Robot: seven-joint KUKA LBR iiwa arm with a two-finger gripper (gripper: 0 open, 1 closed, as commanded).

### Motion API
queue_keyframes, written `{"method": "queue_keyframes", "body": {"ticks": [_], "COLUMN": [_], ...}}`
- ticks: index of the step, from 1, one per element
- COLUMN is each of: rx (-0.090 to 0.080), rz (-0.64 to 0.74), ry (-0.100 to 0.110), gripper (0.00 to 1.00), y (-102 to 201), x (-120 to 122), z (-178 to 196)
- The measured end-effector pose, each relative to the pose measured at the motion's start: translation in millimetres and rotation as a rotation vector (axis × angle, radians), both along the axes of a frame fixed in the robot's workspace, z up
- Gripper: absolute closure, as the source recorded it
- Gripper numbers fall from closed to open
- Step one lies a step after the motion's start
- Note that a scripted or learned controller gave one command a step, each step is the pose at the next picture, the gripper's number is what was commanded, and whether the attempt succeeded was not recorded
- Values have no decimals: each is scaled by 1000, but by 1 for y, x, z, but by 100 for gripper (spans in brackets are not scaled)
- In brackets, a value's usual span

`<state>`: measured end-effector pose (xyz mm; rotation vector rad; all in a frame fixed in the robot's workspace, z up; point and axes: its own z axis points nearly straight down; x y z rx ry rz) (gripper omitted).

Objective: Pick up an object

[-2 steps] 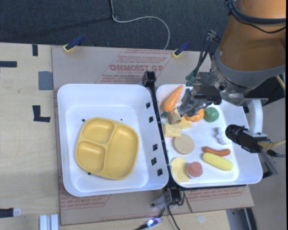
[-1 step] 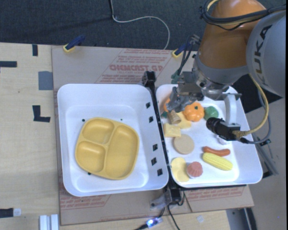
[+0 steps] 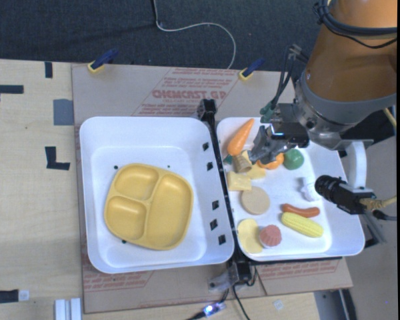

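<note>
My gripper (image 3: 265, 153) hangs low over the upper middle of the right bin (image 3: 350, 242), its dark fingers down among the toy foods. Right beneath and beside it lie a small orange piece (image 3: 275, 161) and a green ball (image 3: 294, 158). A carrot (image 3: 241, 137) lies just to its left, with yellow cheese pieces (image 3: 241, 180) below. Lower in the bin sit a tan round cookie (image 3: 256, 201), a red sausage (image 3: 300, 211), a corn cob (image 3: 303, 225), a red patty (image 3: 271, 235) and a small white piece (image 3: 309, 191).
The left bin (image 3: 93, 139) holds a yellow divided plate (image 3: 149, 205). A black divider with clips (image 3: 213, 172) runs between the bins. The big orange arm body (image 3: 357, 45) looms over the right bin's upper right, and a black cylinder (image 3: 337, 192) juts in at the right.
</note>
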<state>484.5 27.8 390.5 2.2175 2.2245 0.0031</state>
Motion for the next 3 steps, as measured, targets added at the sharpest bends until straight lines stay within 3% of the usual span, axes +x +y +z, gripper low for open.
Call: {"method": "queue_keyframes", "body": {"ticks": [1,2,3], "rx": [0,-3,-1], "rz": [3,-2,-4], "ry": [0,13,-6], "gripper": [100,100,100], "y": [53,60,20], "x": [-1,-2,0], "z": [26,-72,29]}}
